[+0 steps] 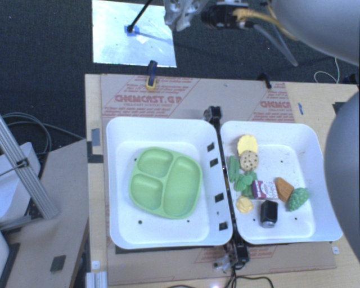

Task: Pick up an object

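From my remote station I see the gripper (181,16) at the top edge of the camera view, above the dark floor and well apart from both bins; its metal parts are cut off by the frame, so I cannot tell whether it is released or clenched, and I see nothing in it or touching it. The grey arm (323,25) crosses the upper right corner, with yellow cables (256,15) beside the wrist. The left bin (121,225) contains one green divided tray (166,181), lying flat near its centre. The right bin (304,225) contains the loose objects, grouped toward its left and middle. I note a yellow disc (247,144) at the top of the group, with a speckled cookie (248,161) touching it just below. Green bean-like pieces (241,178) lie below the cookie. A small purple and white carton (261,189) sits beside an orange wedge (283,189), and a green broccoli piece (298,198) touches the wedge on its right. A small yellow lump (244,205) lies near the divider, and a black can (268,214) lies just beside it, nearest the front wall.
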`<action>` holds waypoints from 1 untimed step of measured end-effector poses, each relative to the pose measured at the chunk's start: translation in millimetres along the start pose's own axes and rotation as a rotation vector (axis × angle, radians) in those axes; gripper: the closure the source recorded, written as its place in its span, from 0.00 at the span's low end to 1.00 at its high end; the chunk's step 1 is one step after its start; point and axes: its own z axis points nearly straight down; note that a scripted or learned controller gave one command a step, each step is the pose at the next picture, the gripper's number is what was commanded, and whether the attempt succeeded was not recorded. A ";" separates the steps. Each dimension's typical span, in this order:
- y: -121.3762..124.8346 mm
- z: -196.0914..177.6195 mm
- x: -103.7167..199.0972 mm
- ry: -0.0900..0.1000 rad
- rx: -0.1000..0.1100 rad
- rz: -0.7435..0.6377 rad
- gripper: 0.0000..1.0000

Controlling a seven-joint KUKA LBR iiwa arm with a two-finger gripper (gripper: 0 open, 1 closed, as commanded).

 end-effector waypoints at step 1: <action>0.0 0.4 0.0 0.000 0.001 -0.001 0.00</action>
